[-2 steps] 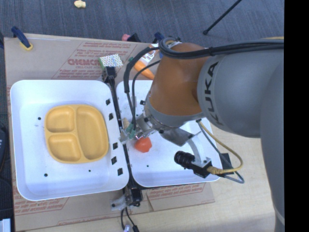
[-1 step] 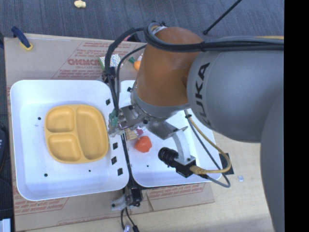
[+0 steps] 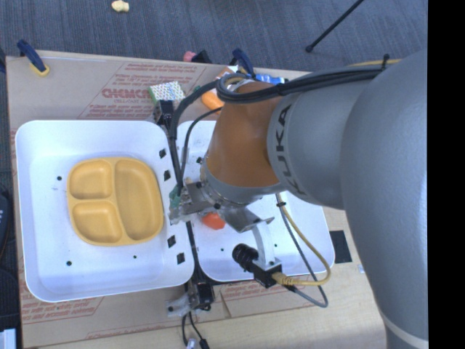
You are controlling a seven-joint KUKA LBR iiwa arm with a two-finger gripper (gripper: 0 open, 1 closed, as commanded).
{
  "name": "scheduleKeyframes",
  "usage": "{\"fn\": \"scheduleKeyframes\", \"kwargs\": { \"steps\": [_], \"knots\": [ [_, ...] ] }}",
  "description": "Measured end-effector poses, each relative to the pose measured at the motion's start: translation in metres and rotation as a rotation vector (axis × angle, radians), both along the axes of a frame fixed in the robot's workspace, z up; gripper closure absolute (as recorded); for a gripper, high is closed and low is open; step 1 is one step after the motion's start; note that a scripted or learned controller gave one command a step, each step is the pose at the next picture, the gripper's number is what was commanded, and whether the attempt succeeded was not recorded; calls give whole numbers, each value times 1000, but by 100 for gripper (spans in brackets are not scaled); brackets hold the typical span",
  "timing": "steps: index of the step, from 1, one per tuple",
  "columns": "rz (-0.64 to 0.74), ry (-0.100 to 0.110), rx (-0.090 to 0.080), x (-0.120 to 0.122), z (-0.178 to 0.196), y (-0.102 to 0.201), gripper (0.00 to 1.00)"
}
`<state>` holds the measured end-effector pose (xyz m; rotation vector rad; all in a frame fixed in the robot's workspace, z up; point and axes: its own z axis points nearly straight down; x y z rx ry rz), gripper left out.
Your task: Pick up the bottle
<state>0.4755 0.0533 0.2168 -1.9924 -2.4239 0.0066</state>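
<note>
My arm reaches over the right bin (image 3: 305, 231), and its orange-banded wrist (image 3: 243, 147) covers most of that bin. The gripper (image 3: 187, 203) points down at the bin's left wall, near the divider between the two bins. A small orange-red object (image 3: 213, 222) lies on the bin floor right beside the gripper, partly hidden under the wrist; I cannot tell what it is. Another orange item (image 3: 210, 99) peeks out behind the arm at the bin's far edge.
The left bin (image 3: 43, 253) holds a yellow divided plate (image 3: 115, 199). A green patterned block (image 3: 166, 91) and a blue item (image 3: 266, 78) sit on the cardboard behind the bins. Cables and a black fitting (image 3: 247, 257) hang from the wrist over the right bin.
</note>
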Motion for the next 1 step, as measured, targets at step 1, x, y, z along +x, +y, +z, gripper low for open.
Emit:
{"fn": "scheduleKeyframes", "kwargs": {
  "steps": [1],
  "knots": [
    [-70,-4,0,4,81,-34,100]
  ]
}}
